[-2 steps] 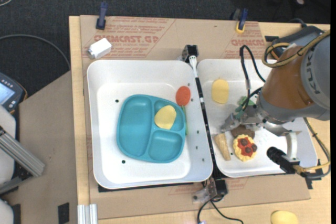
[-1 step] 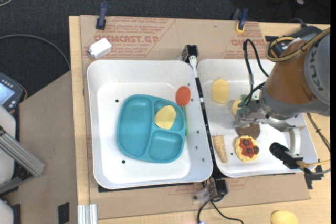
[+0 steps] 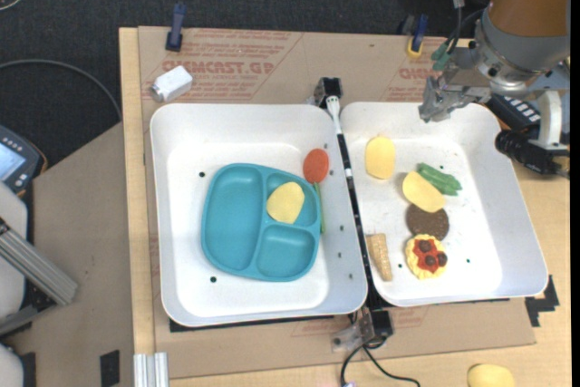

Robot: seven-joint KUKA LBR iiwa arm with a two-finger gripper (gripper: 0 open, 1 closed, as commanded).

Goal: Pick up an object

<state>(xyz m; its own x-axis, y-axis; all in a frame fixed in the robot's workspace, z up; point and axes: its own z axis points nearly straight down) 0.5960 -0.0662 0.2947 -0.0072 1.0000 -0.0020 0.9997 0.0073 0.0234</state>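
While the gripper [image 3: 439, 107] hangs over the far edge of the right bin [image 3: 521, 236], I cannot tell its state, and nothing is seen held in it. Nearest to it lies a yellow piece of toy food [image 3: 381, 158], on the bin floor near the divider between the bins. It looks light, smooth and rounded, probably hard plastic, so I judge it can slip; a grasp across its narrow middle seems safest

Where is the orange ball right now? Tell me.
The orange ball lies in the left bin, near its right wall, just beyond the blue plate's upper-right corner.
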